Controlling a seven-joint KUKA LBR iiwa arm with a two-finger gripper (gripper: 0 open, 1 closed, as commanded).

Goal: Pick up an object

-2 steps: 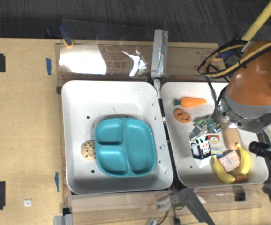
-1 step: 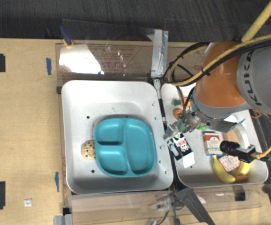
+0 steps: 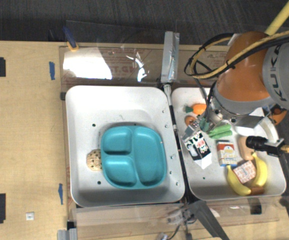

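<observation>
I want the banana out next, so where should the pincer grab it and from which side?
Probably at the banana's bare lower-left curve, coming straight down, fingers across its narrow width. A small card lies on its middle and the bin wall runs close below, so that exposed stretch looks the freest.

Arm: grey casing with white KUKA lettering; orange band above wrist; black cables looped alongside; yellow hose running to upper right.
</observation>
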